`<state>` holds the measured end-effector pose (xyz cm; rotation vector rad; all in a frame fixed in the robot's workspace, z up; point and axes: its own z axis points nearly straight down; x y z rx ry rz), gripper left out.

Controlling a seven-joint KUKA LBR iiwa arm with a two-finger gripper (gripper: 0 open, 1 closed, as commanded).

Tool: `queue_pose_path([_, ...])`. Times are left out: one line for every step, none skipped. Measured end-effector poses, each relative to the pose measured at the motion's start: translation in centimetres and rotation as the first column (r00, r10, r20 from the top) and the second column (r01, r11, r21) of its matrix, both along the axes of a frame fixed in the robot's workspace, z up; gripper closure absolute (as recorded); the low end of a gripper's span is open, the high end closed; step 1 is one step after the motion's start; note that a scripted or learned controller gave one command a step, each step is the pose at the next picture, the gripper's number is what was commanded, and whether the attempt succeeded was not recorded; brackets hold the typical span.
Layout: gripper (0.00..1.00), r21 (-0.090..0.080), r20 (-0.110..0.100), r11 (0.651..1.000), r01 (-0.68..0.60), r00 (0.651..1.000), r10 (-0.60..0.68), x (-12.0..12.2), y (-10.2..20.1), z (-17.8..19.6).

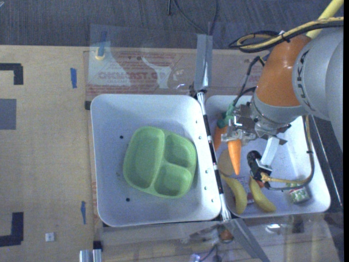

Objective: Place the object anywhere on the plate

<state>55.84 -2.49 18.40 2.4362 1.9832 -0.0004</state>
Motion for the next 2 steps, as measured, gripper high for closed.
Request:
queue_pose_path([1.0, 0.0, -0.001, 0.998, 0.07, 0.998, -0.07, -1.4, 7.9, 2.0])
queue_pose_path([1.0, -0.001, -0.002, 0.992, 0.127, 0.992, -0.127, 1.7, 15.6, -0.2])
